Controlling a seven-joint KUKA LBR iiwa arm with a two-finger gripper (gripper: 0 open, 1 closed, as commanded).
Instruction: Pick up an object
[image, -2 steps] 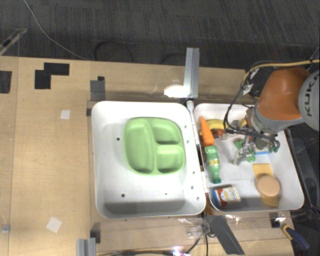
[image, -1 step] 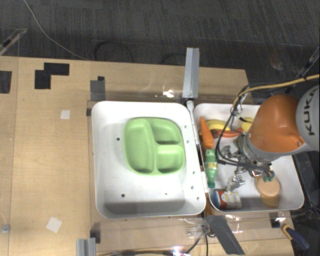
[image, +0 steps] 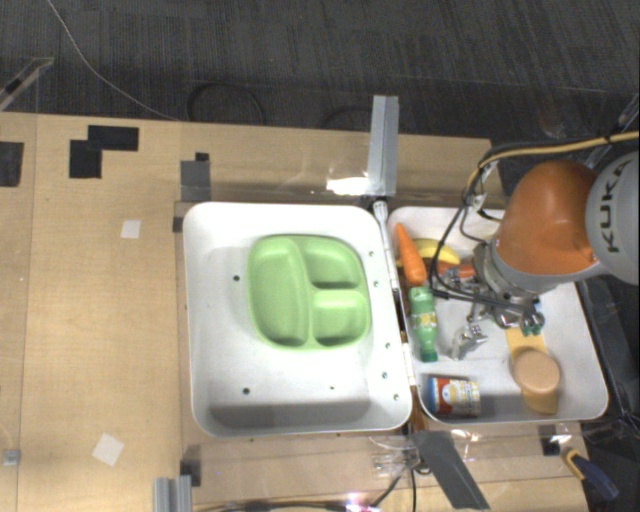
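I am looking down into the right shallow white plastic bin (image: 592, 385), where the pickable things are lying. A green plastic bottle (image: 425, 322) is resting along the bin's left wall, and just above it an orange carrot-shaped toy (image: 409, 258) is lying at a slant, with a yellow rounded piece (image: 440, 251) beside it near the top of the bin. At the bottom of the bin a small tin can with a red and white label (image: 455, 395) is lying on its side, and to its right a tan cylindrical block (image: 536, 374) is standing upright, smooth and matte.

The metal two-finger gripper (image: 478, 333) is hanging over the middle of this bin, between the green bottle and the tan block, and I am seeing nothing between its fingers (image: 468, 343); how far apart they are standing I cannot tell, as they are small and blurred against the white floor. Above it the arm's glossy orange band (image: 545, 220) is bulging over the bin's upper right.

In the left shallow white bin (image: 215, 400) a pale green plastic tray with three compartments (image: 305, 290) is sitting near the middle, its corners rounded. Both bins are resting side by side on the light wooden bench (image: 90, 330).
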